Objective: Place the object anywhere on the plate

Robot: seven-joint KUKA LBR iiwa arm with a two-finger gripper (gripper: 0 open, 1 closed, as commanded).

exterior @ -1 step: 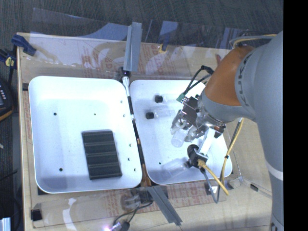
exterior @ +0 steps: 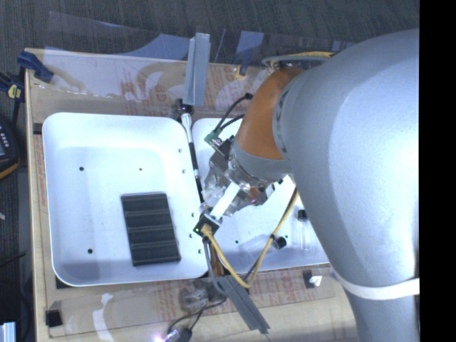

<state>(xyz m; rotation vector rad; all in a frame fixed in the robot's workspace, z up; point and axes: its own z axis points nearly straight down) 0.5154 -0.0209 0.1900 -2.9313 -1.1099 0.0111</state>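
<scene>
Hovering my gripper low over the near-left corner of the right bin, just beside the shared wall between the two bins. Can't tell whether it's spread, closed or pinching anything: the wrist and cabling blur together there.

Task's thing: the one item I can make out is the dark ribbed slab, lying flat in the left bin, across the wall from my tool and a bit toward the camera. I read it as the plate, not certain. Whether the object is in my tool, I can't say.

Risks as I judge them:
- Tool sits right by the wall. Traversing sideways toward the slab without lifting would likely clip the rim and shift a bin.
- Yellow cable loops below and behind the tool, close to the bin floor. It could snag the rim or drag across the drop spot.
- Slab top is ridged. A small or round object released on it may tilt or roll off, so a low release seems wise.
- If the tool is actually empty, the whole move places nothing.

Surface: both bins are shallow, smooth, white, with rounded walls, so things will probably slide easily. They rest on a pale bench with worn red print, under clear sheeting.

Room: dark carpet-like floor past the bench, far side from my tool. A blue clamp sits at the far-left corner.
</scene>
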